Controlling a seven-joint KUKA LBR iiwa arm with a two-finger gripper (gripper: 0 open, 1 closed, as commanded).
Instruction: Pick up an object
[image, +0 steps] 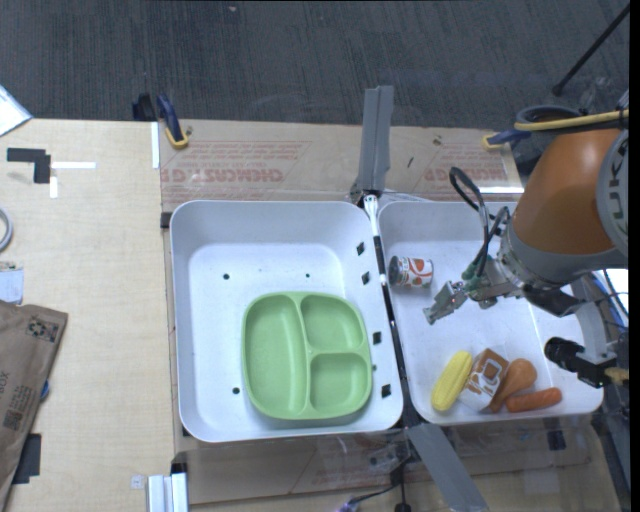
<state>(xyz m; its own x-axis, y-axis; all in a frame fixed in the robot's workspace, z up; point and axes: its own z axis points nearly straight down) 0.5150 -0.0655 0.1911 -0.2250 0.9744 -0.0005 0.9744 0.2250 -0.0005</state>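
In the right bin (480, 225), four small things lie apart from the claw. A small can (411, 272) with a red and white label lies on its side near the bin's upper left corner, close to the divider between the bins. Along the bin's lower edge lies a row: a yellow corn cob (451, 380), tilted, then a brown and white packet (487, 378) just beside it, then an orange carrot (533, 399) touching the packet's right side.

The claw (443, 303) hangs over the middle of this bin, between the can and the row below, pointing down and to the left. Nothing sits between its fingers; whether they are apart or together I cannot tell. The grey arm (570, 205) with its orange band comes in from the right, over the bin's right side.

The left bin (190, 300) holds a green plate (306, 355) with three compartments, set toward the lower right. Both bins rest on a table (90, 300) of pale wood, with a cardboard sheet (250, 160) behind them.
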